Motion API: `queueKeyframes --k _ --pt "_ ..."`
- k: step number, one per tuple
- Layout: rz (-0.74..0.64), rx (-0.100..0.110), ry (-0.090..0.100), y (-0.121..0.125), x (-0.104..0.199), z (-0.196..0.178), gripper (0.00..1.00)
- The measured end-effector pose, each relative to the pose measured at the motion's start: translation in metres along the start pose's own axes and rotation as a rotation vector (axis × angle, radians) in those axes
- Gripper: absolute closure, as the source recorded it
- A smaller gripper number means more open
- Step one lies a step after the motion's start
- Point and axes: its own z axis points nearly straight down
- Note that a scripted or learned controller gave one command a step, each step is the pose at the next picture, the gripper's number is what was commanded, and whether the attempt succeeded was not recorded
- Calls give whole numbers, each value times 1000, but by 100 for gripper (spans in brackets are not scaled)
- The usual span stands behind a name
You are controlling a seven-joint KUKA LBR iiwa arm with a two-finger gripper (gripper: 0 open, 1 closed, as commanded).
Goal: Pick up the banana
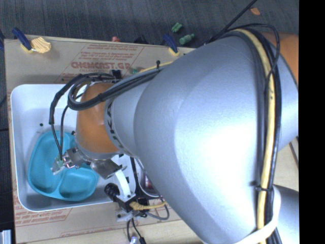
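Banana shape and colour: could not tell, blocked by bulky grey robot arm (203, 136) over shallow white bin (20, 136); could not tell gripper (66, 162) opening either.

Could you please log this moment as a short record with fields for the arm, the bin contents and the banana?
arm: grey arm with orange band, reaching over the left white bin
bin contents: blue divided dish, partly under the wrist
banana: cannot be made out
claw: hidden beneath the wrist, state cannot be told
bench edge: blue clamps on cardboard
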Motion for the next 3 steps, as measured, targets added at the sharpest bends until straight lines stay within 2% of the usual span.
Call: queueKeyframes --k 3 --pt "0 0 0 0 0 0 0"
